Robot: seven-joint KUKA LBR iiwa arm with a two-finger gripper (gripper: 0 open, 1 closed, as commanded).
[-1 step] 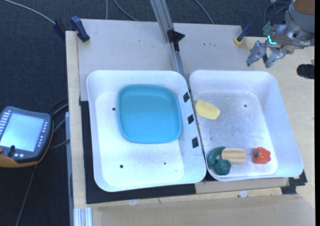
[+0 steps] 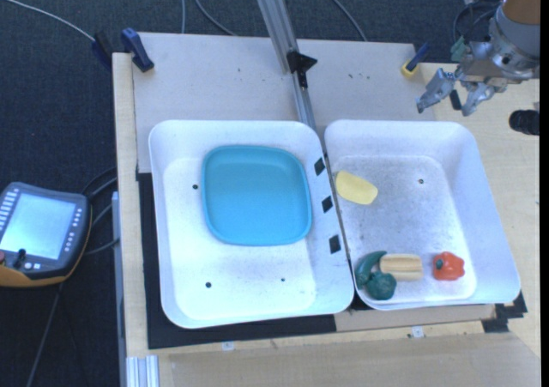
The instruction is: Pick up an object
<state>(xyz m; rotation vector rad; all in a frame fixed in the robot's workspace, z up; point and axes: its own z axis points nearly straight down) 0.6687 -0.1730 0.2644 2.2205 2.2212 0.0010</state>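
Right bin [image 2: 480,172], taken as landmark: a yellow piece [image 2: 356,188] lies by its left wall, and along its near edge sit a green vegetable [image 2: 375,275], a tan block [image 2: 401,266] touching it, and a red pepper [image 2: 447,266] just beside the block. The gripper [image 2: 452,94] hovers above the bench beyond the bin's far rim, fingers spread apart and grasping nothing. The left bin [image 2: 171,205], adjoining it, holds a blue plate [image 2: 256,194].
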